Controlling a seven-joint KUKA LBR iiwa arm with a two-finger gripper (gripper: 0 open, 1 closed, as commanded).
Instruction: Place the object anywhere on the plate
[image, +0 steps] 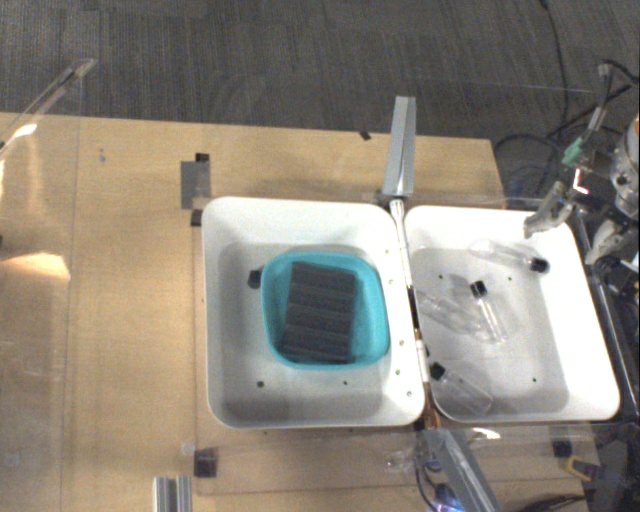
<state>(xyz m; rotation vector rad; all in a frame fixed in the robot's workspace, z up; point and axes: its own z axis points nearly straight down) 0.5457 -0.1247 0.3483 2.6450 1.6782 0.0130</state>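
Observation:
A turquoise square plate (373, 318) sits in the middle of the left bin (225, 330). A dark grey ribbed block (318, 310) lies flat on the plate, within its rim. My gripper (549, 216) is at the far right, above the back right corner of the right bin (592, 375), well away from the plate and the block. Nothing is visibly held in it. The arm's wrist is cut off by the view's right edge.
Several clear plastic vials with black caps lie in the right bin, one near the middle (486, 308), one at the back (508, 256), one at the front left (458, 386). A grey metal post (400, 145) stands behind the wall between the bins. Cables hang at the far right.

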